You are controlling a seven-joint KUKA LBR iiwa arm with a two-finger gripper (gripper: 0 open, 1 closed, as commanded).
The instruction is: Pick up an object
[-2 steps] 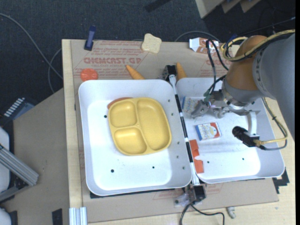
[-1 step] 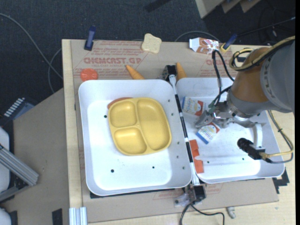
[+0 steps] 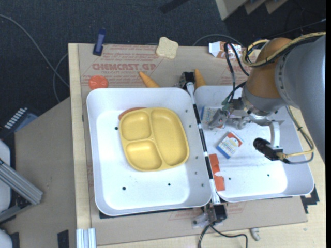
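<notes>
right bin [image 3: 269,182] under arm [image 3: 289,66], hand [image 3: 223,119] partly hidden.

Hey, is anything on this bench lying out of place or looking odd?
Yes. Several things lie on the board behind the bins instead of inside them: a tan bread-shaped piece, a blue item, an orange disc and an orange carrot-like piece. The yellow divided plate sits slightly askew in the left bin.

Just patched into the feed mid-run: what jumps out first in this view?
The yellow three-compartment plate dominates, lying in the left bin. The grey arm with its orange band reaches over the right bin, its end effector low near the bin's back-left corner. A small blue-and-white packet lies just in front of it, apart.
</notes>
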